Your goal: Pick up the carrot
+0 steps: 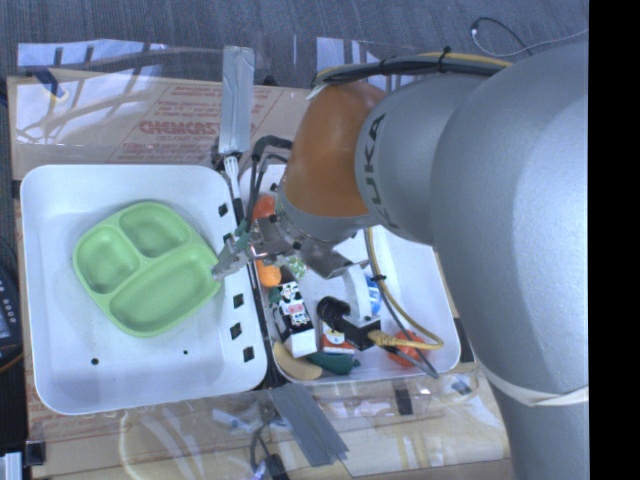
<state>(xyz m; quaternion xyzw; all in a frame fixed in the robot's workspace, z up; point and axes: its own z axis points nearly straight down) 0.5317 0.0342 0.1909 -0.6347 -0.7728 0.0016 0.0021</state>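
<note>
My gripper [243, 246] hangs low over the wall between the two bins, at the left edge of the right bin [447, 340]. An orange thing that looks like the carrot [268, 270] lies right under it along that wall. Another orange patch [263, 207] shows just beyond the gripper; whether both belong to one thing is hidden by the gripper. I cannot see if the orange thing sits between the jaws. A thin orange item [404, 346] lies at the right bin's front right.
The left bin [60, 368] holds a green divided plate [145, 266]. In the right bin lie a black-and-white patterned item [291, 308], a beige piece [292, 365], a dark green item [338, 364] and a white-and-blue item [370, 293]. The arm covers the bin's far part.
</note>
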